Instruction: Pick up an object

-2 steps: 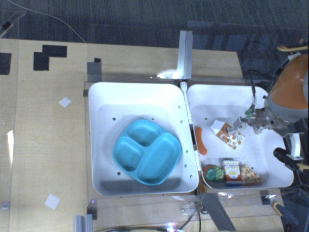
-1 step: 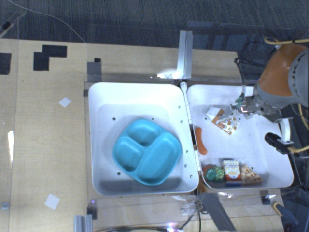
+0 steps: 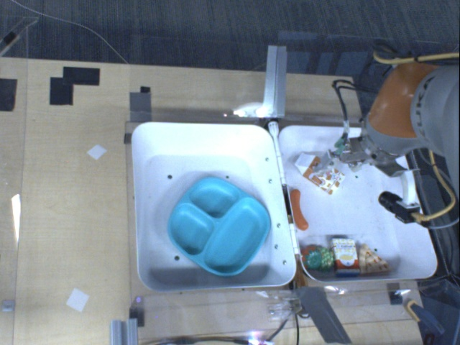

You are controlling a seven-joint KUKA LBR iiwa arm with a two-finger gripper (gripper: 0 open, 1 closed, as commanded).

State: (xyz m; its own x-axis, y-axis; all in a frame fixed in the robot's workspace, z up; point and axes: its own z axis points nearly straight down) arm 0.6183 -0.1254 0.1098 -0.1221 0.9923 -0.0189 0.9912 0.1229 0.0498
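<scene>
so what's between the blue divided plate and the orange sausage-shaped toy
In the camera view, the two white bins' adjoining rims separate the blue divided plate from the orange sausage-shaped toy.

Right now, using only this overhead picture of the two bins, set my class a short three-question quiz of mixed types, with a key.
1. True or false: the blue divided plate lies in the right bin.
2. Multiple choice: where is the orange carrot-like piece?
A. inside the plate
B. in the right bin, close to the divider between the bins
C. on the wooden bench
3. Fill in: the end effector hangs over the ___ bin, next to a small white and orange packet.

Key
1. False: it lies in the left bin.
2. B
3. right
</scene>
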